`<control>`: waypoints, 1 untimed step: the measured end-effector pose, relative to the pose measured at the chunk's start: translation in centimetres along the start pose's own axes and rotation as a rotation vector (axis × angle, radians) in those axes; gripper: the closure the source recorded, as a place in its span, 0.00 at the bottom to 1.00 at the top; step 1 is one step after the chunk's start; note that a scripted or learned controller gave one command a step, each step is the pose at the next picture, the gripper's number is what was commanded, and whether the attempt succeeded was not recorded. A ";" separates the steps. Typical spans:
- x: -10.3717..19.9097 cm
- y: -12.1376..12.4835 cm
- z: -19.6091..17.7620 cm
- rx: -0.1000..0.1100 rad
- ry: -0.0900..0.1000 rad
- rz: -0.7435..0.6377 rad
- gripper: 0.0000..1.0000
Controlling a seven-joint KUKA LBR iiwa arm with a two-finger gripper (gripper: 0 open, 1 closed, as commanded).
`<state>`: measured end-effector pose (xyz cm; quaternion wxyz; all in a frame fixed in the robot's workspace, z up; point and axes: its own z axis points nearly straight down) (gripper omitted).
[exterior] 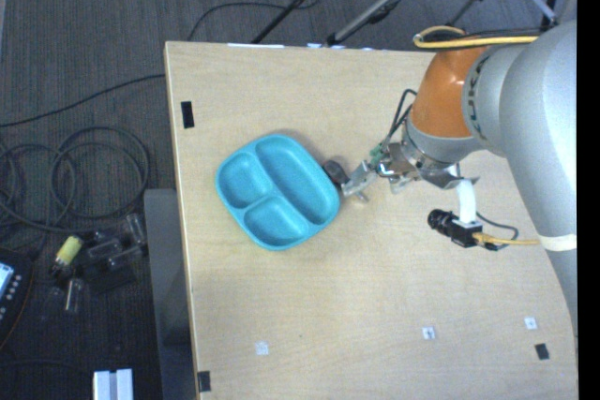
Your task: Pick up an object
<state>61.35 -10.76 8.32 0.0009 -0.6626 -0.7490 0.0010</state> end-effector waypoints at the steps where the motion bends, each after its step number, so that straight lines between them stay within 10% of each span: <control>1: -1.0 5.3 -0.1 -0.002 -0.002 0.030 0.00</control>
